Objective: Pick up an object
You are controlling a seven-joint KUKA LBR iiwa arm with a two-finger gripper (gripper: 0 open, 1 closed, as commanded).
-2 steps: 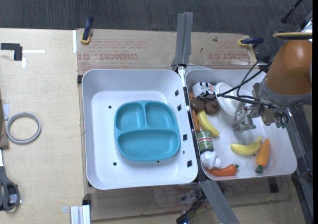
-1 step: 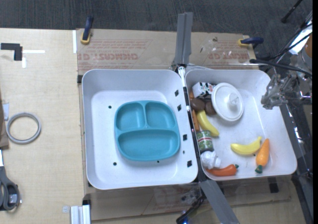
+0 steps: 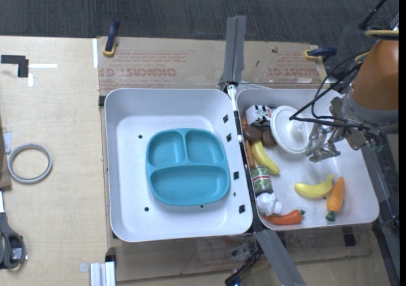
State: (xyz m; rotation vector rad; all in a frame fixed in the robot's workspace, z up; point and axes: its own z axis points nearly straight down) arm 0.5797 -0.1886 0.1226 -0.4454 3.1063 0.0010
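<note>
My gripper hangs over the right bin, just right of a white bowl. Its metal fingers stand slightly apart and open, with nothing between them. Below it lie a yellow banana and an orange carrot. A second banana lies near the bin's left wall, with a green-labelled bottle and a red pepper further down. A brown item and a black-and-white item sit left of the bowl.
The left bin holds a blue divided plate. A tape roll and scissors lie on the bench at far left. Black cables run from the arm above the right bin.
</note>
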